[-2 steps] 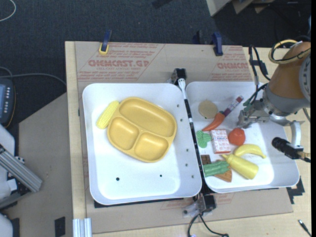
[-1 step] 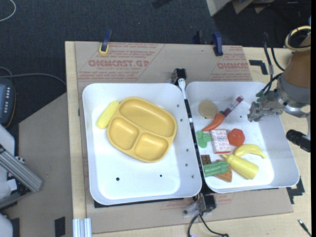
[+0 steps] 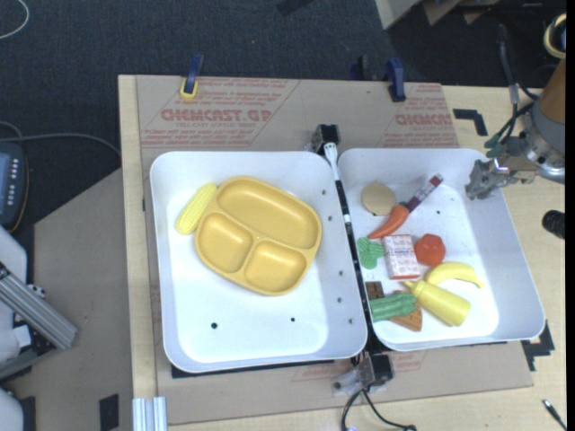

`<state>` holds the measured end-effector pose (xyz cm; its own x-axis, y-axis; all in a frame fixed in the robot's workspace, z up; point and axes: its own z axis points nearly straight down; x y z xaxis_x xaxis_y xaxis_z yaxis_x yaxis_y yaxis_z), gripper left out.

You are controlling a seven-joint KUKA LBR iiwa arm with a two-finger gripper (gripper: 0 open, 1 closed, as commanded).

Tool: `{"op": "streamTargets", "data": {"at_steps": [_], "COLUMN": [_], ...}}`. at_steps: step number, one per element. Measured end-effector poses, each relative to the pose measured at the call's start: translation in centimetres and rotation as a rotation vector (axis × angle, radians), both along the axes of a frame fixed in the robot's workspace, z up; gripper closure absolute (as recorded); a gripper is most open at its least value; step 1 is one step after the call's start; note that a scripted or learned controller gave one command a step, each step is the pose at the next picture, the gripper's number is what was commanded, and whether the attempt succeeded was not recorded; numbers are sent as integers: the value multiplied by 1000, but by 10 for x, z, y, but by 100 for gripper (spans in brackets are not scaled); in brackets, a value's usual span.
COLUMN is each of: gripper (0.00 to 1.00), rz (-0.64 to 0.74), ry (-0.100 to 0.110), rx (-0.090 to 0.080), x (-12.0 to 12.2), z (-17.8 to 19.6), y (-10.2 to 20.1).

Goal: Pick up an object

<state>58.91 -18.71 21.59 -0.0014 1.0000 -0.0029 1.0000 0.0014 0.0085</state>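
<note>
Metal two-finger gripper (image 3: 483,180), finger state unclear, above bin edge; risks missing red-capped marker pen (image 3: 422,192) just left.

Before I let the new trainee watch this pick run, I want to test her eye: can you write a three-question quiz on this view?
1. True or false: the corn lies inside the yellow tray.
2. Which bin holds the banana?
A. left bin
B. right bin
C. neither
3. Fill in: the gripper hangs over the right bin's far ____ corner, as the camera sees it.

Key
1. False: it lies beside the tray, at its left edge.
2. B
3. right
</note>
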Motion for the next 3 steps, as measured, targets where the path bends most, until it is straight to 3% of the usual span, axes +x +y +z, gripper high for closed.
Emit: {"op": "streamTargets", "data": {"at_steps": [1, 2, 3], "gripper": [100, 100, 100], "rz": [0, 4, 4], "ry": [4, 4, 6], "rx": [1, 3, 3], "x": [1, 14, 35], "z": [10, 19, 5], "y": [0, 54, 101]}}
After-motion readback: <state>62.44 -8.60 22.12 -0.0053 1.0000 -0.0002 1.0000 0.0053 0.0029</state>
